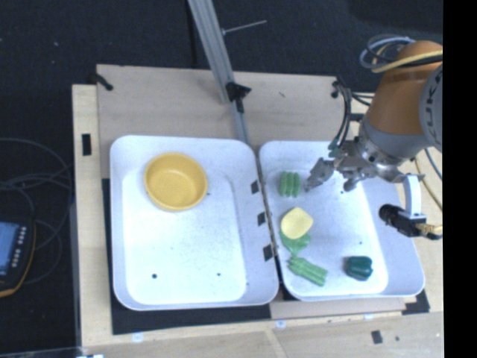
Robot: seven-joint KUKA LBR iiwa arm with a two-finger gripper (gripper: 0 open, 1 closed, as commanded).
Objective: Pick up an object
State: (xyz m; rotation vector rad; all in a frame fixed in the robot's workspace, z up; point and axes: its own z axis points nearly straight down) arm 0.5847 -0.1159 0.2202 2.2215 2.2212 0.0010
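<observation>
Beside the gripper [332, 176] lies a green ridged piece [289, 184].

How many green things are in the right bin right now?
3, possibly more under the gripper: a ridged green piece near the bin's upper left, a long ridged green piece at the bottom beside the divider, and a dark green block toward the bottom right.

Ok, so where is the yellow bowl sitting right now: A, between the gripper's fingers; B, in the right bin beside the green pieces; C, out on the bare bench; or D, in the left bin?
D: the yellow bowl rests alone in the upper part of the left bin, while the gripper is over the right bin, apart from it.
</observation>
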